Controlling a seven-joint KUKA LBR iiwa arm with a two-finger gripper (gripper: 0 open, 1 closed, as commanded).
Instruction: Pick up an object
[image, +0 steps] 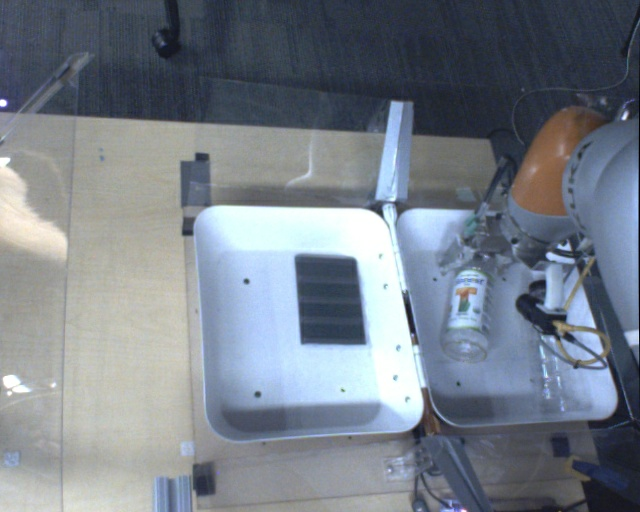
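A clear plastic bottle (467, 312) is lying on its side in the right bin (590, 405), its cap end pointing up toward the pincer (487, 238), which is hovering just beside that end. Whether the pincer is wide or narrow cannot be told; its tip is blurring into the clutter. The bottle is looking light, probably hollow, stiff enough yet smooth and round, so it is likely rolling or slipping easily. Gripping across the labelled middle seems safest. A dark ridged block (329, 299) is sitting in the left bin (225, 330).
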